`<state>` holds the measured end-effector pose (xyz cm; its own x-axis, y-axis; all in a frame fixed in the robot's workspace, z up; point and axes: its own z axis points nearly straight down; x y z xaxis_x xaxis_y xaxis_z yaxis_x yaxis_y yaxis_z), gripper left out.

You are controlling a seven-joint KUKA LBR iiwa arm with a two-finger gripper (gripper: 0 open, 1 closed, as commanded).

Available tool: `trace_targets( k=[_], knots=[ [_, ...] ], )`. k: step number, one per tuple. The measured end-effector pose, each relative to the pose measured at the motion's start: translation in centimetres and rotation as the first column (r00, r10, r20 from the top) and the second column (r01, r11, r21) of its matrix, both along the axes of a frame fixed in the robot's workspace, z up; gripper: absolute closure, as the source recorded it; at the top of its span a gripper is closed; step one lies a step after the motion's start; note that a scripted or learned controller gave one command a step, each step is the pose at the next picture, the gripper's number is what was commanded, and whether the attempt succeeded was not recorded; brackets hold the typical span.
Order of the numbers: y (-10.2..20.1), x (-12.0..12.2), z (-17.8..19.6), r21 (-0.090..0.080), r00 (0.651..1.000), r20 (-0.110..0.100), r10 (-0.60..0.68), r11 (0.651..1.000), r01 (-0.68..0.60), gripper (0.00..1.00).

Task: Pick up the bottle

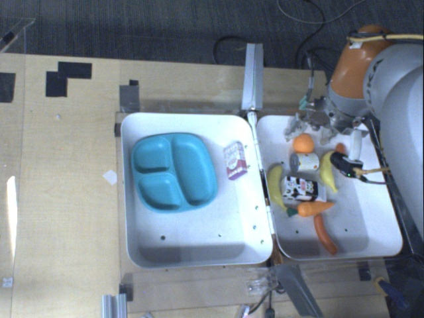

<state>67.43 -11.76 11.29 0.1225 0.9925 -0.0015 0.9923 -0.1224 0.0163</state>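
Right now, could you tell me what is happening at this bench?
The arm has reached in over the far end of the right bin, with its gripper above a pile of toy food: an orange, bananas, carrots and a black-and-white patterned bottle lying among them. Nothing visibly sits between its fingers, so the bottle is not yet picked up. The left bin holds a blue divided plate and a small carton.

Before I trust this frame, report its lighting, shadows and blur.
Camera view: even, soft light overall; a bright glare streak on the bench at the left edge; a soft shadow inside the left bin along its near wall; the grey arm at right looks soft and out of focus; small items in the right bin are low in detail.
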Motion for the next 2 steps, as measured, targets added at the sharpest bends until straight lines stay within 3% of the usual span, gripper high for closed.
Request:
trace_targets(
  k=[2],
  knots=[
    [0.0,0.0,0.0,0.0,1.0,0.0,0.0,1.0,0.0,0.0]
  ],
)
